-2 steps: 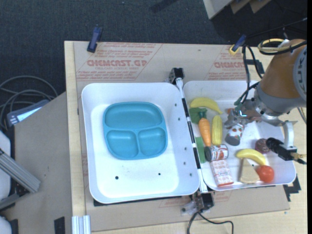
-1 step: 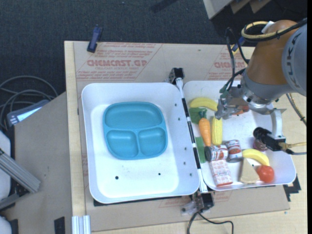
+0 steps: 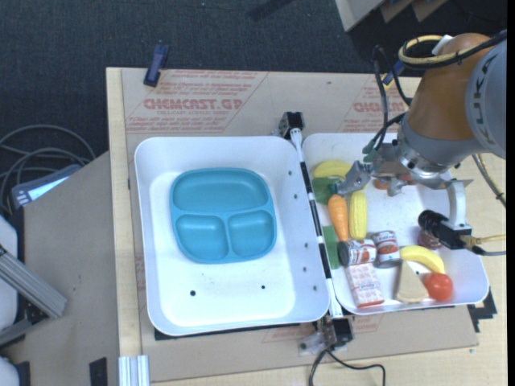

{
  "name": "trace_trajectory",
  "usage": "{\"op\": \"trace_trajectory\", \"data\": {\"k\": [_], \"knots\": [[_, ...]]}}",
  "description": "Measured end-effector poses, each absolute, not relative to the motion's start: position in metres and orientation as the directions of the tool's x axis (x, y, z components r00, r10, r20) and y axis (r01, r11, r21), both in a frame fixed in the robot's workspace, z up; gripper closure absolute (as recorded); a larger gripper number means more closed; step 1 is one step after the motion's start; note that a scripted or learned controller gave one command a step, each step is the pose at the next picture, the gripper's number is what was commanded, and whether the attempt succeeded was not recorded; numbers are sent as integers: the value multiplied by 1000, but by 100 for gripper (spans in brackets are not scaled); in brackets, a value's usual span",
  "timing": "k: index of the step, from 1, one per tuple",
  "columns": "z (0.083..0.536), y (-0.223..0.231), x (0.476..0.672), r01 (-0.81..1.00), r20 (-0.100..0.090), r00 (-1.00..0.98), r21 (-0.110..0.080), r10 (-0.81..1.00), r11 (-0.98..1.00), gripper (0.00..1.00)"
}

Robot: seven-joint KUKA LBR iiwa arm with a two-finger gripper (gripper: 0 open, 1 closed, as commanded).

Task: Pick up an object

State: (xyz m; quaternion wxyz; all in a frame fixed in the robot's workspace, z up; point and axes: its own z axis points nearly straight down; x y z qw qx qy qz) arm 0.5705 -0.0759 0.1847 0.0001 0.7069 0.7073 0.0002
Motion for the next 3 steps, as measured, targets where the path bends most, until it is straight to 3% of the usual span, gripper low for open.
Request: {"op": "trace_trajectory", "data": {"k": [1,2,3], "knots": [[85,-95,522,1000,0,0,0,1000,0,0],[95,-95,523,1000,-1,1,3,1000,-1,100],[94,-95,523,1000,0,1,2,1000,-1,0]]}}
